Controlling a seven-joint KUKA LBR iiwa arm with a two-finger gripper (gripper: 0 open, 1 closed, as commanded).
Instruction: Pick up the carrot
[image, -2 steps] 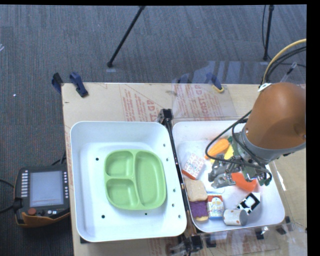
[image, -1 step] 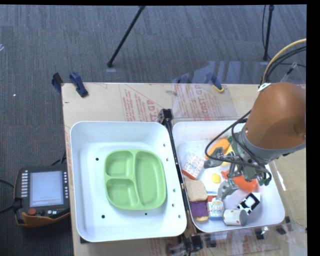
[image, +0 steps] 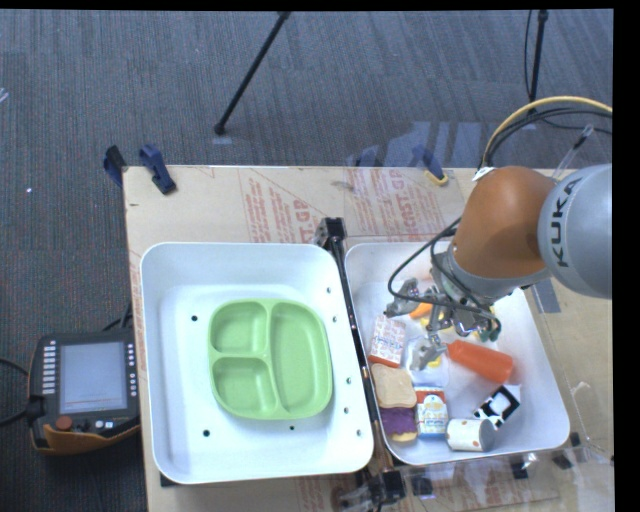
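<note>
The carrot (image: 481, 360) lies in the right bin (image: 545, 345), an orange stick slanting down toward the bin's right wall; it rests on the white floor, free of any grip. The hand (image: 440, 325) hangs over the same bin just to the carrot's upper left, under the arm's orange band (image: 500, 222); whether it is released or clenched I cannot tell, since cables and metal parts crowd that spot; nothing shows caught in it.

Taking the carrot as landmark: a small packet (image: 389, 341) with red print lies to its left, near the bin's left wall; a sandwich toy (image: 395, 386) lies lower left of it, with a purple piece (image: 402, 424) below that; a small carton (image: 430, 411) stands below and left of the carrot; a white cup (image: 470, 434) on its side lies below it; a black-and-white item (image: 497, 403) lies just below the carrot's right end. Far to the carrot's left, the left bin (image: 165, 300) holds a green divided plate (image: 270, 358); both bins sit on the surface (image: 240, 200).

By my judgement the step in hand is the approach: the hand is close to the carrot's near end but not on it, and the pick is not yet made. The next move calls for a small shift toward the carrot's middle, a turn of the wrist to span the stick across its narrow width, then a descent and a firm close; the black-and-white item close by leaves little room on that side.
</note>
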